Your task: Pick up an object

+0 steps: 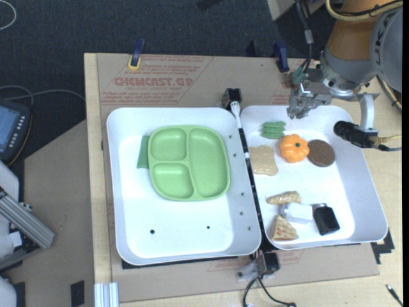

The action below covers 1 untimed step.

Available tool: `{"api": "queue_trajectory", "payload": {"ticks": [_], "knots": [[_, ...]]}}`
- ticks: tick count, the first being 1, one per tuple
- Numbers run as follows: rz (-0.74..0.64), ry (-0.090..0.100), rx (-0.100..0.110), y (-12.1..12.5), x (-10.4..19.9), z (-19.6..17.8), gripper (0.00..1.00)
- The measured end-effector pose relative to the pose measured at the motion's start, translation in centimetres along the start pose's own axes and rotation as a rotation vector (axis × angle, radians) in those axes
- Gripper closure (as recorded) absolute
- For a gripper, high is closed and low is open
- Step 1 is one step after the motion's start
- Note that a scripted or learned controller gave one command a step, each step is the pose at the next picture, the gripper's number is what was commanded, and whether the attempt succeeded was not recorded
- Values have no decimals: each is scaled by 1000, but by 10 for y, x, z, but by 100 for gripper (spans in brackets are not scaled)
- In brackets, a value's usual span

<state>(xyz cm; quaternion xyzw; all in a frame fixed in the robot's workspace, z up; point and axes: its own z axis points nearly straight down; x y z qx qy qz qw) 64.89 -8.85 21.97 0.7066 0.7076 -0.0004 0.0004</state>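
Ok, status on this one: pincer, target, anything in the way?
Pincer above right bin's far edge, nothing held. Green item and orange pumpkin nearest. Nothing blocking.

Tabletop (pixel 185 75): pale brown board, red print near far edge, seen at slant from above. Two shallow white bins side by side, touching along middle seam. Left bin (pixel 128 229) on tabletop's left-centre; right bin (pixel 364 190) reaching close to right edge. Yellow clamp (pixel 135 61) on far edge at left; blue clamp (pixel 280 56) on far edge further right. Small black fitting (pixel 232 97) at far end of seam between bins; cabled connector (pixel 262 264) at near end.
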Motion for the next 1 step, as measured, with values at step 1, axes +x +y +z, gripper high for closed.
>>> {"api": "queue_trajectory", "payload": {"ticks": [1], "knots": [[2, 0, 1, -10, -7, -7, 100]]}}
